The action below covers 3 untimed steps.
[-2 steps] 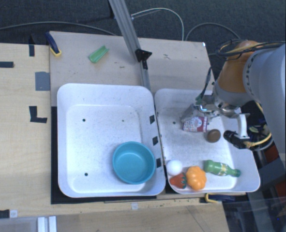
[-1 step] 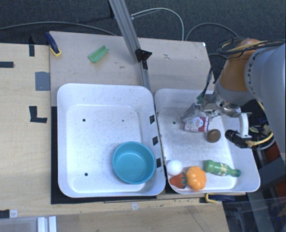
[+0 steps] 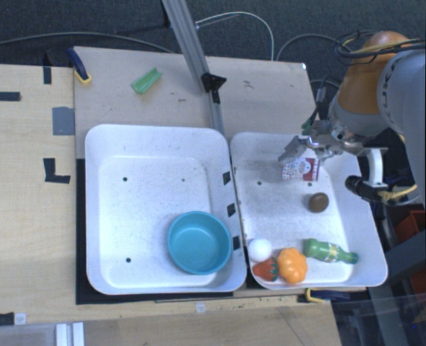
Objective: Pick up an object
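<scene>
My gripper point(image 3: 304, 148) hangs over the back of the right bin point(image 3: 270, 193), at the end of the grey arm with the orange band point(image 3: 364, 85). Directly under it is a small white and red carton point(image 3: 300, 169), touching or nearly touching the gripper's tip. A brown ball point(image 3: 318, 202) lies just in front of the carton. Along the bin's front edge lie a green bottle point(image 3: 329, 251), an orange pepper point(image 3: 292, 265), a white ball point(image 3: 260, 249) and a red fruit point(image 3: 267, 269).
The left bin point(image 3: 126, 157) holds a blue bowl point(image 3: 199, 241) at its front right. A slanted metal pole point(image 3: 191, 42) rises behind the bins. A green block point(image 3: 146, 81) and a blue and yellow clamp point(image 3: 79, 67) lie on the bench behind.
</scene>
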Motion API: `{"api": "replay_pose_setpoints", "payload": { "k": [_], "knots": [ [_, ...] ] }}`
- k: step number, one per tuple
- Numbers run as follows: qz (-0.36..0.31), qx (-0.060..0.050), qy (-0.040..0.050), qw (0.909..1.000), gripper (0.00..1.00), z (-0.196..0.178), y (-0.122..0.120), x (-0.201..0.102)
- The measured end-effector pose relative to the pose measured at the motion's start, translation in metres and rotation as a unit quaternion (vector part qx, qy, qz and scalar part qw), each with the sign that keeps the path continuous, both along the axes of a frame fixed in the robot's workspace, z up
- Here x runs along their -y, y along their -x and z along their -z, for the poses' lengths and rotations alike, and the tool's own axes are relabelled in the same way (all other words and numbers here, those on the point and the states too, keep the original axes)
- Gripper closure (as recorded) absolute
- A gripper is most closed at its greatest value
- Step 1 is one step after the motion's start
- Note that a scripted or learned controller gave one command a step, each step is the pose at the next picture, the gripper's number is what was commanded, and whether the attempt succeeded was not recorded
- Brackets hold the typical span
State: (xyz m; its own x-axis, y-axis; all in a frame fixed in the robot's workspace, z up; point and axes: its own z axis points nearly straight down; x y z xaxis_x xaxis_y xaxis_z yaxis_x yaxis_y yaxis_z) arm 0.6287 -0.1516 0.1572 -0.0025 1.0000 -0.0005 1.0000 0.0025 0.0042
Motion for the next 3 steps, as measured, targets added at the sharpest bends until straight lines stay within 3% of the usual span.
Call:
{"api": "replay_pose_setpoints", "payload": {
  "k": [2, 3],
  "knots": [
    [0.000, 0.000, 0.0004, 1.0000, 1.00, -0.092, -0.012, 0.002],
    [-0.001, -0.003, -0.0005, 1.0000, 1.00, -0.086, -0.024, -0.047]
  ]
}}
